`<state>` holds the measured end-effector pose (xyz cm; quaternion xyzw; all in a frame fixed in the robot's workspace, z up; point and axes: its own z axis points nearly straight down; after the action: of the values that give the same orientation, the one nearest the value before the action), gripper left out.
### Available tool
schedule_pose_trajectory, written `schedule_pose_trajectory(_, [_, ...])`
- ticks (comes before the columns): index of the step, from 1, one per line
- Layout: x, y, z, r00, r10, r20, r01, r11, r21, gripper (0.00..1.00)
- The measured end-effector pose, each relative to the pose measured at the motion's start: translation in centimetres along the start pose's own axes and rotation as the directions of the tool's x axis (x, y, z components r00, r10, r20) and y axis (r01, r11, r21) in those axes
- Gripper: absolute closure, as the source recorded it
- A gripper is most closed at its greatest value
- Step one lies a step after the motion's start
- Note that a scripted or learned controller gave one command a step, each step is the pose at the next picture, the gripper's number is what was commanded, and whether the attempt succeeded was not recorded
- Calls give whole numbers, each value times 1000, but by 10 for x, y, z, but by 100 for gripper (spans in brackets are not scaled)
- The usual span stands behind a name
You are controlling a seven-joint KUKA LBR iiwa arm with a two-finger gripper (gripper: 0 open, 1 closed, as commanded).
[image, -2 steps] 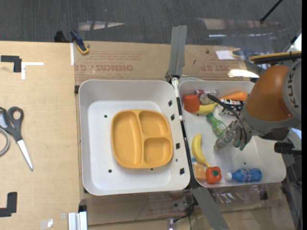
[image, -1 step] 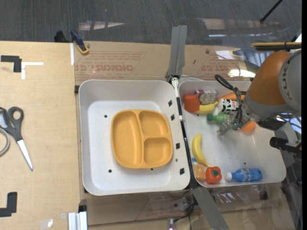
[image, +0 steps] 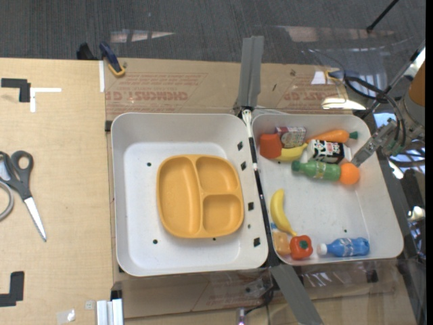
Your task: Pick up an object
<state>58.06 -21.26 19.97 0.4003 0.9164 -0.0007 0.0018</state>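
The right bin (image: 379,202) holds several toys. Along its far side lie a red cup (image: 270,145), a small grey and red packet (image: 293,137), a carrot (image: 331,136), a black and white bottle (image: 328,152), a green bottle (image: 316,170) and an orange ball (image: 349,173). A banana (image: 279,210) lies by the left wall. A red tomato (image: 300,246) and a blue bottle (image: 348,247) rest at the near edge. My gripper (image: 369,151) hangs at the bin's far right corner, just right of the orange ball and carrot, with nothing seen in it.
The left bin (image: 128,181) carries a yellow divided plate (image: 200,196). Scissors (image: 24,188) lie on the bench at far left. Cables and the arm crowd the right edge past the bin wall. The middle of the right bin floor is bare white.
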Motion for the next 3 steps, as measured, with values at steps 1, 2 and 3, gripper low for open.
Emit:
schedule_pose_trajectory(1, [71, 17, 97, 990, 141, -4, -141, 990, 1, 100])
schedule_pose_trajectory(2, [5, -17, 31, 982, -187, 1, 187, 982, -1, 100])
schedule_pose_trajectory(3, [41, 27, 102, 980, 198, -3, -198, 980, 1, 100])
